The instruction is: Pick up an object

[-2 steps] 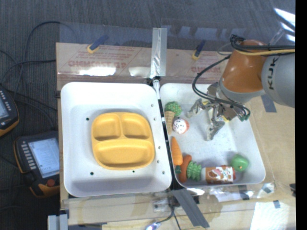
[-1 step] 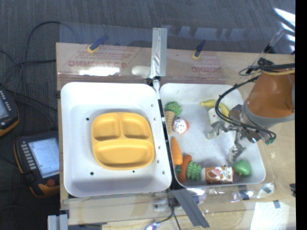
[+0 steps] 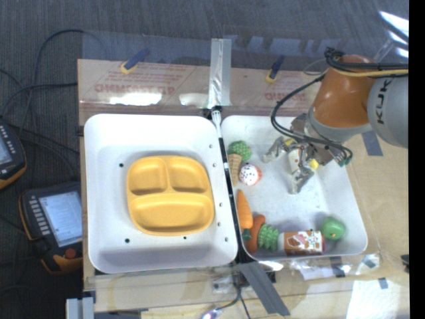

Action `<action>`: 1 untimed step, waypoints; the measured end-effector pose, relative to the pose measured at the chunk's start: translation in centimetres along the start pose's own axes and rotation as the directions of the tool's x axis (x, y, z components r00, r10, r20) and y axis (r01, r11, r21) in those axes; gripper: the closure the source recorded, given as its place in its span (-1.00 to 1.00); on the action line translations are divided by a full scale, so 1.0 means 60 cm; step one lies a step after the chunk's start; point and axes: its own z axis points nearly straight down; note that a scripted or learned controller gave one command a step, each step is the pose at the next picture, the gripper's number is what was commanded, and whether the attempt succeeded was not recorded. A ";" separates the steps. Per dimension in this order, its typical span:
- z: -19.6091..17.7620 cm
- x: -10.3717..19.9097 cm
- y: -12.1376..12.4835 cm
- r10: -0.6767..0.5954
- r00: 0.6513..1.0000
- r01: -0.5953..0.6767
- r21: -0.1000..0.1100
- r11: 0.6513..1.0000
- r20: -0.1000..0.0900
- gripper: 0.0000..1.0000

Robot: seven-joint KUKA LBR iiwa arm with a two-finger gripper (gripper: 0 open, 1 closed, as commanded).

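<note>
My gripper [image 3: 285, 167] hangs over the upper middle of the right bin [image 3: 348, 198], below the orange wrist band. Its two grey fingers [image 3: 297, 180] stand apart, open, with only the white bin floor between them. To its left lie a white speckled ball [image 3: 249, 173] and a cone with a green top [image 3: 236, 155]. Along the bin's near side lie an orange carrot [image 3: 244, 209], a green knobbly toy [image 3: 267, 236], a small brown-and-white bottle [image 3: 303, 242] and a green apple [image 3: 333, 229].
The left bin [image 3: 106, 145] holds a yellow divided plate [image 3: 170, 193]. A taped ridge [image 3: 224, 178] separates the two bins. Black cables [image 3: 292, 98] loop from the wrist above the right bin. Handheld devices [image 3: 50, 214] sit off the bench's left side.
</note>
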 end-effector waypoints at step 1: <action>-0.020 -0.003 0.000 0.001 1.000 -0.001 0.002 1.000 0.004 1.00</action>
